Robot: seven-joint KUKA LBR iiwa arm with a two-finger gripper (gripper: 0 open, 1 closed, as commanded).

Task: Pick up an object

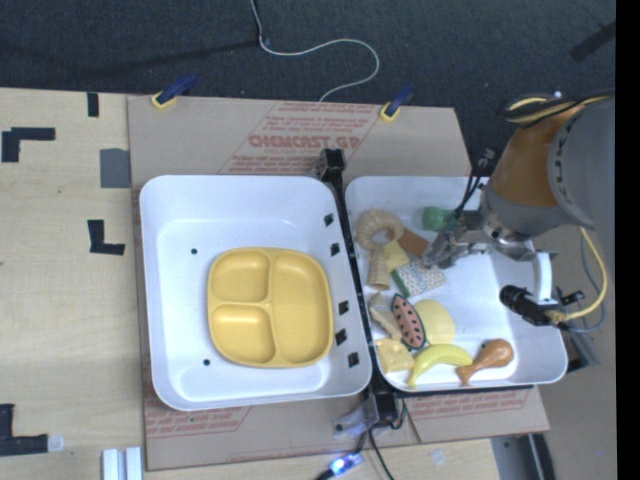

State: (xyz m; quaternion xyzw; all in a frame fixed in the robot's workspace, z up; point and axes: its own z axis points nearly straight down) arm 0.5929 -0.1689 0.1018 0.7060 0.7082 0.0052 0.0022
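Note:
The right bin holds a heap of toy food along its left side: a beige pretzel-like ring, a green block, a speckled pale wedge, a watermelon slice, a yellow banana and a brown chicken drumstick. My gripper reaches in from the right, low over the upper middle of that bin, just right of the speckled wedge and below the green block. Its fingertips are dark and blurred against the pile.
The left bin holds a yellow divided plate. A black divider clip strip runs between the bins. The arm's grey body with orange band covers the right bin's upper right corner. A cable lies behind the bench.

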